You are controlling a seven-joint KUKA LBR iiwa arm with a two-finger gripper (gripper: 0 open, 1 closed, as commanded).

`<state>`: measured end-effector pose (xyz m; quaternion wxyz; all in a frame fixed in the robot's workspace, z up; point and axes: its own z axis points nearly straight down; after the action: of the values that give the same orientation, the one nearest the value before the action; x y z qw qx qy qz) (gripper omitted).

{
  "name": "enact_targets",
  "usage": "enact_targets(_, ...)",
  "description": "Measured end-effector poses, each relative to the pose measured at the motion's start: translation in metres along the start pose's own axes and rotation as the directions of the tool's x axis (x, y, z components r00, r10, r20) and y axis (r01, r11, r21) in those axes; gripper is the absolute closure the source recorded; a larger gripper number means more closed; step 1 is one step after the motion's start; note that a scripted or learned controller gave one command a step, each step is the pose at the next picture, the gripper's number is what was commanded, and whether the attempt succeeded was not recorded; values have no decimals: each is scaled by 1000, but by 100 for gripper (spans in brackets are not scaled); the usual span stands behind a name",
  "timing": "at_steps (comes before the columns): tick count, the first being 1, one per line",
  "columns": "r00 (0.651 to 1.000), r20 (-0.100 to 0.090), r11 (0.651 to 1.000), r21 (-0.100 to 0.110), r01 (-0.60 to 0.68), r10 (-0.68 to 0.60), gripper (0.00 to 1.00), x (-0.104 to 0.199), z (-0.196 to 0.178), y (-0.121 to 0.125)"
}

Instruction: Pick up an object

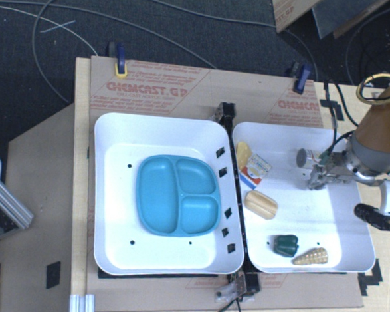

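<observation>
End effector (315, 175) in right bin (347, 263), bread roll (261, 204) nearby left

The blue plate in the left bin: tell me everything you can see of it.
The blue plate is a light blue tray with rounded corners, plastic by the look of it, split by raised ridges into three compartments: one long one on its left side and two smaller ones on its right. It lies flat, right way up, turned slightly askew, near the middle of the left bin. Nothing lies in it or touches it apart from the bin floor.
</observation>
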<state>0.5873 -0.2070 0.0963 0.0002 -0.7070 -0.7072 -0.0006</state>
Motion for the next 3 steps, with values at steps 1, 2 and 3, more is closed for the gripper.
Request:
enact_targets(1,1000,2,1000,-2,0,0,100,7,-52,-7)
enact_targets(2,1000,2,1000,-2,1,-1,100,6,-114,-7)
enact_targets(3,1000,2,1000,-4,1,-1,100,7,-157,-7)
